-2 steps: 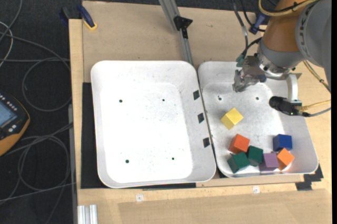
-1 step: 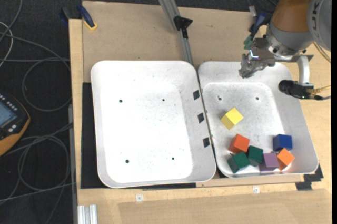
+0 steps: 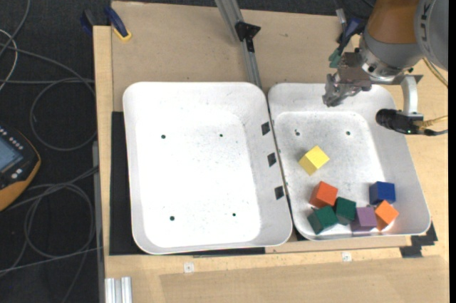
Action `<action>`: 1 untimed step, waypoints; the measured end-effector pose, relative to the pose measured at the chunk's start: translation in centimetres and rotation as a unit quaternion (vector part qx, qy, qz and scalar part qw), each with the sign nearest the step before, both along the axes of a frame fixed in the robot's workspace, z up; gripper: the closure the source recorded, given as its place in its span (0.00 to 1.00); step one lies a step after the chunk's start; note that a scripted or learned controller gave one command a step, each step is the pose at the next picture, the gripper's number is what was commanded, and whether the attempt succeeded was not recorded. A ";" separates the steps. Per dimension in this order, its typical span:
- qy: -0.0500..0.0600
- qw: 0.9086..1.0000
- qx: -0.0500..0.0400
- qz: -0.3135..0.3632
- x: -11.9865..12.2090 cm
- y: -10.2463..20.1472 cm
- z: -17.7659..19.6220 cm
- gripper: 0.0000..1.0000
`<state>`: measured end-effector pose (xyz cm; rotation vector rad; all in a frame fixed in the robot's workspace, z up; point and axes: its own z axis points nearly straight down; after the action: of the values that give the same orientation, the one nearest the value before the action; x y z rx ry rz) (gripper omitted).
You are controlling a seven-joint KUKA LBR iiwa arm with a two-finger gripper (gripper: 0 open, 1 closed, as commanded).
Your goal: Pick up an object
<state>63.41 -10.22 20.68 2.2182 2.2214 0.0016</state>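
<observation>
The gripper (image 3: 335,96) hovers over the right bin's (image 3: 406,159) far edge, its opening impossible to judge; approach stage, and it must descend toward the yellow cube (image 3: 314,160).

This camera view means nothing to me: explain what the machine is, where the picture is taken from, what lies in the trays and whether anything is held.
The picture comes from one fixed camera above a wooden bench, looking down at a slant. The grey and orange machine at upper right is a robot arm, and the dark part at its tip is its hand, which hangs over the far edge of the right bin. Nothing can be seen between its fingers. Two shallow white bins sit side by side. The left bin shows bare white floor with a few dark dots. The right bin holds small blocks: a yellow block alone in the middle, and near the front edge a red block, two green ones, a purple, an orange and a blue block.
</observation>
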 end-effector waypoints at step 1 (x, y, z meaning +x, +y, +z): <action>0.002 1.000 0.002 0.002 -2.2 5.1 1.6 1.00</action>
<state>61.20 -5.08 22.28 2.2168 2.2306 0.0015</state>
